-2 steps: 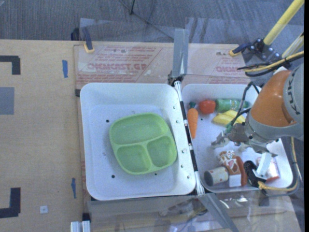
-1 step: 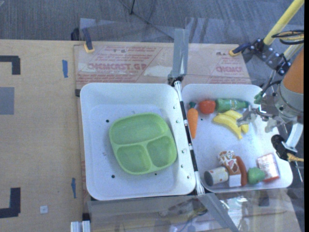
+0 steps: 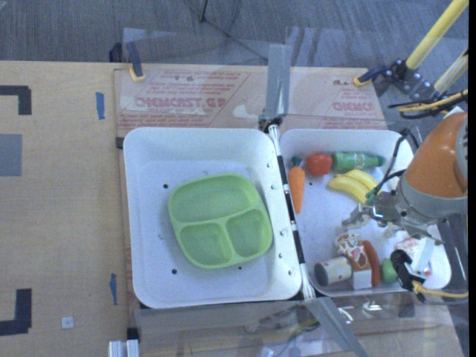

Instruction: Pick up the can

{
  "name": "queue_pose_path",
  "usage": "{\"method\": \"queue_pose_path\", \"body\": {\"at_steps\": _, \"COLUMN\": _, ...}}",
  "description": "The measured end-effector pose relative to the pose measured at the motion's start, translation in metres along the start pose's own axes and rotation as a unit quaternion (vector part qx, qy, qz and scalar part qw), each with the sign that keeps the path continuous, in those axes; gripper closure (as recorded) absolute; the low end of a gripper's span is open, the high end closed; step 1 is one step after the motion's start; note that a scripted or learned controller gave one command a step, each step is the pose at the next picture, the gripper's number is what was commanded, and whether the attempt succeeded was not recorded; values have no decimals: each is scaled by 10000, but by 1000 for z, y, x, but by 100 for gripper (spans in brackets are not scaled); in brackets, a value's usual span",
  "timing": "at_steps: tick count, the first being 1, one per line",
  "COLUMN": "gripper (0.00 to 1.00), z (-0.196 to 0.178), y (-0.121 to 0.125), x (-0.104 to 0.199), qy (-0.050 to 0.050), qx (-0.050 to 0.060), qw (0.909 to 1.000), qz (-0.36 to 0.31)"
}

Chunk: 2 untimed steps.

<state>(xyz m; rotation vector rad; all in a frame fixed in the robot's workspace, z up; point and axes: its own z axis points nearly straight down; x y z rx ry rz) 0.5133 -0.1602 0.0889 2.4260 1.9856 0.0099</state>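
The can (image 3: 332, 271) lies on its side near the front edge of the right bin (image 3: 318, 213). It is tan with a pale end facing left, and it touches a red and white carton (image 3: 358, 257). My gripper (image 3: 370, 217) hangs over the middle of the right bin, up and to the right of the can and just below the bananas (image 3: 354, 184). It is open with nothing between its fingers. The grey arm with its orange band (image 3: 440, 166) covers the bin's right side.
Along the back of the right bin lie a carrot (image 3: 297, 187), a red tomato (image 3: 319, 163) and a green bottle (image 3: 357, 160). A small green item (image 3: 389, 268) sits by the carton. The left bin (image 3: 141, 222) holds a green divided plate (image 3: 220, 220).
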Motion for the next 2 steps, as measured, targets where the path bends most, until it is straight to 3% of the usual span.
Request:
{"method": "queue_pose_path", "body": {"at_steps": 1, "gripper": 0, "z": -41, "y": 8, "x": -57, "qy": -1, "qx": 46, "qw": 9999, "qz": -100}}
{"method": "queue_pose_path", "body": {"at_steps": 2, "gripper": 0, "z": 0, "y": -21, "x": 15, "qy": -15, "qx": -3, "qw": 9998, "qz": 221}}
